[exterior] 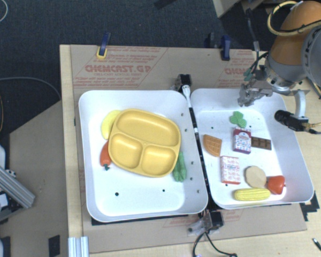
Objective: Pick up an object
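Observation:
My gripper (248, 98) hangs over the far edge of the right bin (297, 159), just above and right of a small green toy (238, 119). I see nothing between its fingers. Below it in that bin lie a maroon packet (242, 141), a brown chocolate bar (261, 143), an orange wedge (212, 145), a red-and-white carton (230, 169), a tan cookie (255, 176), a red pepper (276, 184) and a yellow corn cob (251, 195).
The left bin (91, 170) holds a yellow divided tray (144, 142), with a yellow piece (109, 123), a red-orange piece (105, 156) and a green piece (180, 168) around it. Clamps (102, 46) grip the board's far edge.

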Motion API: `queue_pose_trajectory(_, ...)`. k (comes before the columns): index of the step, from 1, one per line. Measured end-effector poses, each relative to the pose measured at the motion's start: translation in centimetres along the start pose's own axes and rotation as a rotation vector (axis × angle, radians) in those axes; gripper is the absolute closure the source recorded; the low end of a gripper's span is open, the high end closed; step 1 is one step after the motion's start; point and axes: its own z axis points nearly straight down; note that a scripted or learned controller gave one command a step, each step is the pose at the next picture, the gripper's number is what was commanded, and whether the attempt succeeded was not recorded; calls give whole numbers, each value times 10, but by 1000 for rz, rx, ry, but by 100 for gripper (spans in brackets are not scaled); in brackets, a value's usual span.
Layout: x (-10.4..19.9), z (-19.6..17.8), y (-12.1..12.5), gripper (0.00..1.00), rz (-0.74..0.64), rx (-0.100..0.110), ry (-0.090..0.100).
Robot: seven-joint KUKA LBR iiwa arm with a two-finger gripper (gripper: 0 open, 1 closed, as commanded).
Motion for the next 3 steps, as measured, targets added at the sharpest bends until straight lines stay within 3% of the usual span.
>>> queue_pose_trajectory(1,-7,-61,-3,100,0,-2,-1)
queue_pose_trajectory(2,-7,-86,-1,100,-1,1,0)
queue_pose_trajectory(3,40,-78,-16,100,-5,9,4)
